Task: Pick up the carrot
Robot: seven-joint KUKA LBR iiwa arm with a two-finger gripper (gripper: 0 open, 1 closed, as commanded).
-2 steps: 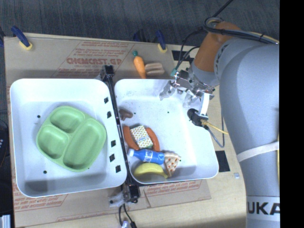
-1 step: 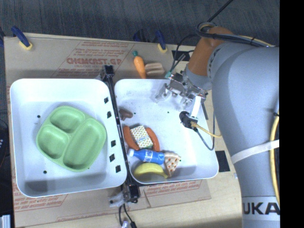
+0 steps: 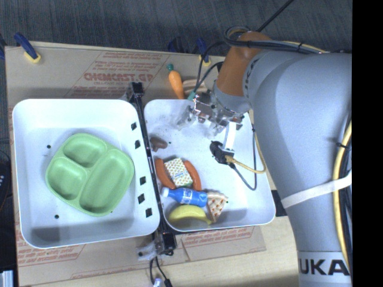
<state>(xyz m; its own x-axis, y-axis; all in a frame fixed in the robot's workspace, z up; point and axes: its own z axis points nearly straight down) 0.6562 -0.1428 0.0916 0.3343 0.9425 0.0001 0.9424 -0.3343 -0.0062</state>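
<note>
Two shallow white plastic bins sit side by side on a cardboard-covered tabletop [image 3: 108, 70] printed with red lettering. The left bin [image 3: 30, 178] holds one smooth green plate [image 3: 90, 173] moulded into three rounded compartments. The right bin [image 3: 251, 202] holds one small brown lump [image 3: 158, 142], one hot dog [image 3: 177, 172] with a checkered square on it, one blue bottle [image 3: 187, 195], one curved yellow banana [image 3: 188, 214] and one pizza slice [image 3: 216, 204]. The single carrot [image 3: 175, 83], tapered and orange with a green tip, lies outside on the cardboard, just beyond the right bin's far rim. The metal hand [image 3: 206, 113] hangs over that bin's far part, near the carrot; whether it is released or clenched, I cannot tell.
</note>
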